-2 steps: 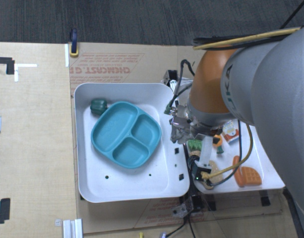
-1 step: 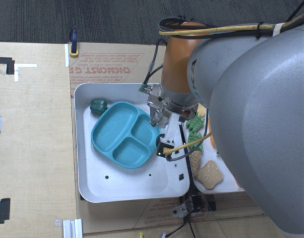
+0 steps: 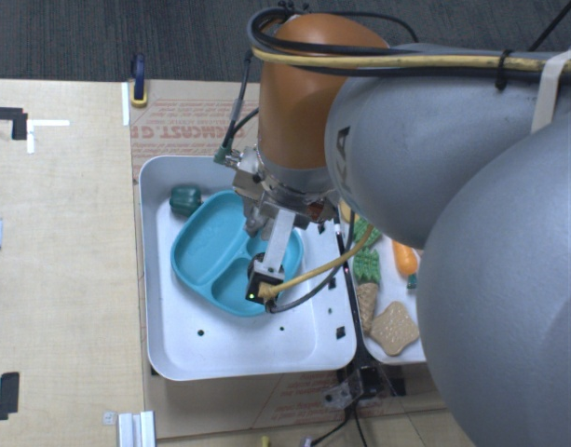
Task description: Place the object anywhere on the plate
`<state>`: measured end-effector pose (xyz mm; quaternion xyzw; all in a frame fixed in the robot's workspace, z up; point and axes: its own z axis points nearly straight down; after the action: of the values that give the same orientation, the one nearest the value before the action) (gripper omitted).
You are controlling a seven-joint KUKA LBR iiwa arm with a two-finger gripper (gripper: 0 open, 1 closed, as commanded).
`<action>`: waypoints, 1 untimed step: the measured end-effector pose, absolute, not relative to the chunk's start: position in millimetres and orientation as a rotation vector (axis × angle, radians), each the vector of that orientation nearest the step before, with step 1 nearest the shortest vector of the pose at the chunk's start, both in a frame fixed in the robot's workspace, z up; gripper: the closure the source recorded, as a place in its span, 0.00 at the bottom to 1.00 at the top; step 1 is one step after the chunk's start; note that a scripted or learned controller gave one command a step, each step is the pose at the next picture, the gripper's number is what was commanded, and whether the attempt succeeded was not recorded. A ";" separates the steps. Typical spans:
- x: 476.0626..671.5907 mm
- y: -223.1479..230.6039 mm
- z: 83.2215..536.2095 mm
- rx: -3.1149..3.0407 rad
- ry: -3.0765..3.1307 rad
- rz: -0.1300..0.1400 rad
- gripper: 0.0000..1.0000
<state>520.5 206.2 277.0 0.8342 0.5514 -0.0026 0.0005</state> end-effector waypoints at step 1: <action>520.8 205.0 284.1 2.611 1.741 -0.020 1.00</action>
<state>520.8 205.0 284.1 0.8320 0.5547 -0.0064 0.0015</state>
